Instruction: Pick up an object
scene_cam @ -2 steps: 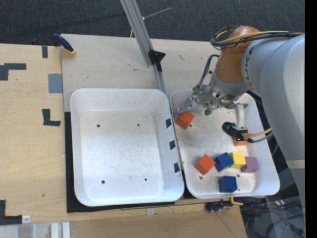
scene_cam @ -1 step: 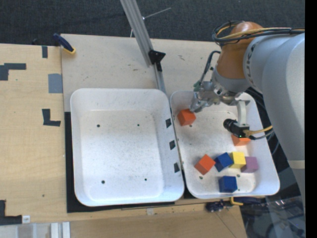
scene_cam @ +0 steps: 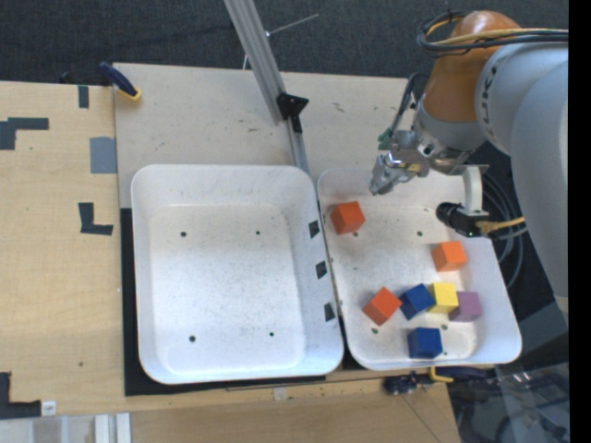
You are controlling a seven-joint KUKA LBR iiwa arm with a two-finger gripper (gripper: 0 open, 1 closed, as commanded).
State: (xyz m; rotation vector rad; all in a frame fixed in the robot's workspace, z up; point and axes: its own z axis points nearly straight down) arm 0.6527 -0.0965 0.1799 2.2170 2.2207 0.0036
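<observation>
Seven small coloured cubes sit in the right-hand shallow white bin (scene_cam: 512, 335), and none of them is off the floor yet, so you are early in the job. Your tool (scene_cam: 384, 181) hangs over the top-left corner of that bin, its tip pointing down, with nothing visible between its jaws. Whether it is spread or closed, you cannot tell from this angle.

Nearest to it is the lone orange cube (scene_cam: 347, 218), just below and left of the tip, apart from it and clear of the others. Further down you have a second orange cube (scene_cam: 449, 256) by the right wall, then a cluster: orange cube (scene_cam: 381, 305), blue cube (scene_cam: 417, 299), yellow cube (scene_cam: 445, 295), purple cube (scene_cam: 466, 305), with another blue cube (scene_cam: 425, 341) below them.

Left-hand white bin (scene_cam: 148, 275) is not in play.

My read: approach under way, grasp and lift still to come, and the lone cube looks the easiest target.
</observation>
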